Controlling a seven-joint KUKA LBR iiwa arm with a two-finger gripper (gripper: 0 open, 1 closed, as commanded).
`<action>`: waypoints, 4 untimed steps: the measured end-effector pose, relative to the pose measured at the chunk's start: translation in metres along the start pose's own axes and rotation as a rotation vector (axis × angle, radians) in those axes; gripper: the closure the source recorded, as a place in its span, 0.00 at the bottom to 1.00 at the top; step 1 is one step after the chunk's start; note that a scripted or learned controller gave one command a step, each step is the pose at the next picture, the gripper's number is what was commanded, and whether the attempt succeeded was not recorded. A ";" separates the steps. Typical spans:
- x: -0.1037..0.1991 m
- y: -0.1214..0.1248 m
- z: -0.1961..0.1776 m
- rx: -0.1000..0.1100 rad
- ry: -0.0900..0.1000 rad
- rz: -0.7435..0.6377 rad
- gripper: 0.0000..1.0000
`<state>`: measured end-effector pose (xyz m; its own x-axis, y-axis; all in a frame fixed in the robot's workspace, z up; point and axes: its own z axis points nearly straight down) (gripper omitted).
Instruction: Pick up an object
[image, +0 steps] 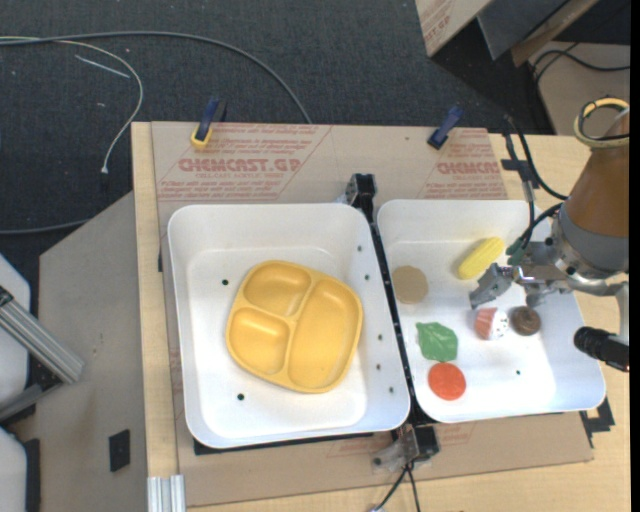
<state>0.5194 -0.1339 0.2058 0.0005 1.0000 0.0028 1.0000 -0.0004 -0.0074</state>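
Orange-banded grey arm (600, 215); gripper (508, 287) seemingly dull metal.

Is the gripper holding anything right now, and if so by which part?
Nothing visibly held. The gripper hangs over the right bin, close above the white-and-red piece and beside the yellow piece; no object sits between its jaws.

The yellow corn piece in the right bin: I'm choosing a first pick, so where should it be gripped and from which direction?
Probably across the middle of the yellow corn piece, coming straight down. It lies flat, tilted diagonally, so the fingers should close across its narrow width. It sits apart from the tan disc, with bare bin floor along both long sides.
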 end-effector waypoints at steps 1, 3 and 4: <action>-0.003 -0.004 0.062 0.000 0.000 0.000 0.00; -0.003 -0.003 0.086 -0.010 -0.002 0.001 1.00; -0.007 -0.008 0.041 -0.011 -0.004 0.000 1.00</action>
<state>0.5116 -0.1408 0.1649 0.0006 1.0000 -0.0010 1.0000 -0.0006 0.0039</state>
